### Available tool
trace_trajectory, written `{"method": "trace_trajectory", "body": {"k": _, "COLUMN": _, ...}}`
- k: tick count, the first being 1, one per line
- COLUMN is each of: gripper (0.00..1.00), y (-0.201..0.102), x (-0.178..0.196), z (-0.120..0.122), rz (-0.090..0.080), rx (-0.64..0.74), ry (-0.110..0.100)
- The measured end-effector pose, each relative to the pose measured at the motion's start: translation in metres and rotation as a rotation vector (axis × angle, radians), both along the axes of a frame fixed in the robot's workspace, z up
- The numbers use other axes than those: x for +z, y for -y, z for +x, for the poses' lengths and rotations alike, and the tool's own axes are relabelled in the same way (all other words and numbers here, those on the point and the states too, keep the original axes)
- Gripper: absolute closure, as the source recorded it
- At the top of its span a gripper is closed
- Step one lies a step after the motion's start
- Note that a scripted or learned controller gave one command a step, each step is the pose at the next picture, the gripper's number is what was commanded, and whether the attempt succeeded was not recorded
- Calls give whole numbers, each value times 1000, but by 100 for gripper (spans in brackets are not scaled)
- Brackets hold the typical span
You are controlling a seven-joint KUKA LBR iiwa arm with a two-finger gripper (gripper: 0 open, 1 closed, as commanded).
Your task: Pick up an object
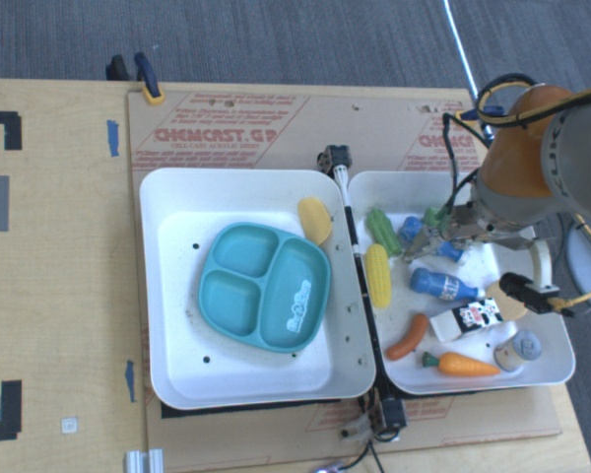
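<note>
**A:** Pale wood bench (59, 294) at the near edge, then?

**B:** Yes, with a brown cardboard sheet (227, 126) printed in red lying on it. The teal divided plate (264, 286) sits in the left white bin (167, 264), which rests on that sheet.

**A:** What lies nearest, going by the plate?

**B:** To its right and a little nearer, in the right white bin (399, 308), a toy carrot (465, 366) and an orange-red pepper (407, 337). Level with the plate, further right, lie a black-and-white carton (478, 315) and a blue bottle (441, 284) on its side. A corn cob (377, 274) lies just right of the plate, across the wall between the bins.

**A:** And beyond?

**B:** A yellow toy piece (315, 220) touches the plate's far right rim, in the plate's own bin. Right of it lies a green vegetable (382, 231).

**A:** The gripper?

**B:** The gripper (443, 227) is low over small blue pieces (412, 229), right of the plate and slightly farther back. Whether it is open or closed, or has hold of anything, I cannot tell.

**A:** Farthest?

**B:** Blue tape (112, 138) and a clamp (143, 72) beyond the plate to its left, then grey carpet (276, 18) crossed by a white cable (458, 37).
</note>
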State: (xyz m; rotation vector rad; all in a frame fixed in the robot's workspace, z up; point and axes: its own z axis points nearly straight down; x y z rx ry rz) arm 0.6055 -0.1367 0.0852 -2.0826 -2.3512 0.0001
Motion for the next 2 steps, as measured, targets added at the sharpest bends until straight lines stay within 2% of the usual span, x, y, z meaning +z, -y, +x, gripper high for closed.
{"method": "trace_trajectory", "body": {"k": 1, "gripper": 100, "y": 1, "x": 12, "z": 1, "rz": -2, "rx": -1, "ry": 5}}
{"method": "trace_trajectory", "body": {"k": 2, "gripper": 100, "y": -67, "x": 143, "z": 4, "rz": 0, "rx": -20, "ry": 2}}
